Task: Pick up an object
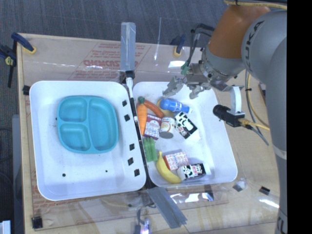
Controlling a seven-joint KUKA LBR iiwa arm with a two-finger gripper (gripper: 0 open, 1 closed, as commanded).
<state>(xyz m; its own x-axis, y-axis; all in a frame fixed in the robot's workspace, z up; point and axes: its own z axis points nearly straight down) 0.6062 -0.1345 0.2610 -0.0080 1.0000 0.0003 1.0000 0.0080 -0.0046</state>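
My gripper (184, 89) hangs over the back of the right bin (222, 150), its two fingers spread open with nothing between them. Just below it lies a blue bottle (173, 105). Around that are an orange carrot (142, 117), a second carrot (154, 108), a black-and-white cow-print carton (185, 125), a small red-and-white carton (152, 127) and a can (167, 125). Nearer the front lie a green vegetable (150, 149), a yellow banana (166, 172), a red carton (175, 160) and another cow-print carton (193, 171).
The left bin (44, 174) holds a turquoise divided plate (88, 124). A divider with black clips (132, 135) separates the bins. A grey upright post (128, 45) stands behind the bins. The arm's grey body and cables (253, 82) occupy the right side.
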